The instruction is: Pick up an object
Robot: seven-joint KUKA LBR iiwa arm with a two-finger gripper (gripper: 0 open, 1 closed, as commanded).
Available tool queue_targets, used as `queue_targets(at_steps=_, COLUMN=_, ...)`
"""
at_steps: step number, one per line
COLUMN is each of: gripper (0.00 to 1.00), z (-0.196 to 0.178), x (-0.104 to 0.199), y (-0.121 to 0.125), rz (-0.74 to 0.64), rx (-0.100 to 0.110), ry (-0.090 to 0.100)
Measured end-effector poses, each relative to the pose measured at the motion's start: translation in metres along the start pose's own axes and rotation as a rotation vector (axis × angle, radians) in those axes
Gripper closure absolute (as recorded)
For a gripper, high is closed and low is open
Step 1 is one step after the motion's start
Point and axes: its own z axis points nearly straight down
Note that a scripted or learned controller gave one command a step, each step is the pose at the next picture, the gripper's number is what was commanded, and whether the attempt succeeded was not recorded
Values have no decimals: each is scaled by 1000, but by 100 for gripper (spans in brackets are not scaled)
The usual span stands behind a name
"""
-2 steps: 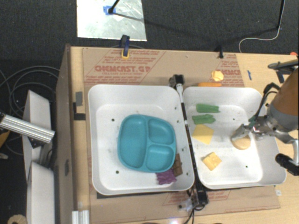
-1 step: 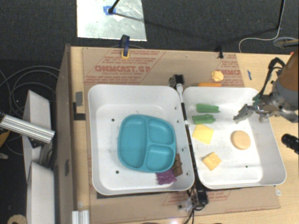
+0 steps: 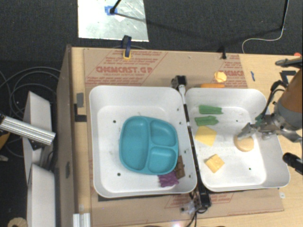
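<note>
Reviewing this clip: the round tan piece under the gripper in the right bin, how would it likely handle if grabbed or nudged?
The round tan piece looks like a small flat disc lying on the floor of the right bin, so it probably slides rather than rolls. Its low profile likely gives the gripper little edge to pinch. It seems light for its size, so a nudge might shift it easily.

Light fell bright and even from overhead, and the two white bins nearly washed out. Glare flared off the silvery sheet beyond the bench's far edge. Shadows stayed soft and short. The picture was a touch grainy, small details smeared.
</note>
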Motion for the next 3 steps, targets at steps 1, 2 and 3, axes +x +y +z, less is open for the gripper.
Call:
queue_targets(at_steps=1, gripper=0, z=44, x=33, y=2, rz=-5, rx=-18, ry=-11)
queue_targets(at_steps=2, gripper=100, z=29, x=30, y=5, rz=-3, rx=-28, ry=-14)
queue_targets(at_steps=3, gripper=100, z=-48, x=0, y=21, rz=-2, rx=-16, ry=-5)
